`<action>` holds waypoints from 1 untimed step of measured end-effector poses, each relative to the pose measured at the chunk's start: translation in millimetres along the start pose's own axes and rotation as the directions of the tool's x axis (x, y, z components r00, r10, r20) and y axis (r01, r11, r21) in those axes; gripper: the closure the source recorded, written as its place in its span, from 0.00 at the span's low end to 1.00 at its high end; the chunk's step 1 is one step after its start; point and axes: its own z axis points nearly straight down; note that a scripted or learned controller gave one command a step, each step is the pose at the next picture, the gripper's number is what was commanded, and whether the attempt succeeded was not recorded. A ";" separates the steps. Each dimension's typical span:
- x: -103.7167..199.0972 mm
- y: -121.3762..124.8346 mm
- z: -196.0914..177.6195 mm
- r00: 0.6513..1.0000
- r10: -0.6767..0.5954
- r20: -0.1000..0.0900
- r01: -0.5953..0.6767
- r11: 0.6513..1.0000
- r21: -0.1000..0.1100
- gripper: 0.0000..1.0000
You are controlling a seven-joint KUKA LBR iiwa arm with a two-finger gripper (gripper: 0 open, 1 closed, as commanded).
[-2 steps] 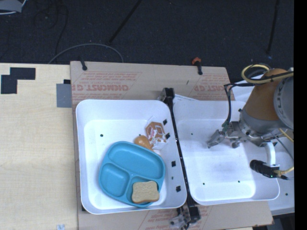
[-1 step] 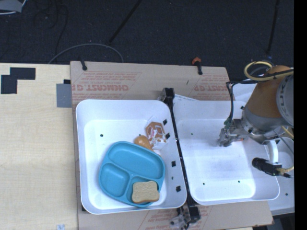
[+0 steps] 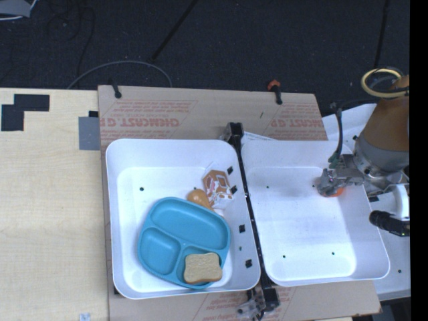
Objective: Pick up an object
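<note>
A blue divided plate (image 3: 180, 239) lies in the left bin (image 3: 124, 179), its long axis running from upper right to lower left, with a tan sponge-like block (image 3: 202, 268) in its lower right compartment. Just beyond the plate's upper right rim sit a small orange item (image 3: 198, 197) and a crumpled wrapper (image 3: 217, 183). The jaws (image 3: 329, 184) hang over the right bin (image 3: 294, 259) near its right wall; whether they are clenched cannot be told. Both bins rest on cardboard (image 3: 200, 116) on the tabletop (image 3: 47, 212).

Two white bins (image 3: 127, 179) side by side; one blue divided plate (image 3: 180, 236), one slice of bread (image 3: 202, 268), one orange lump (image 3: 198, 197), one crumpled wrapper (image 3: 217, 184).
</note>
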 end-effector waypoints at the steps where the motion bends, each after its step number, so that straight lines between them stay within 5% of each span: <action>1: -5.9 -2.8 -43.5 1.000 0.001 0.000 -0.001 1.000 0.000 1.00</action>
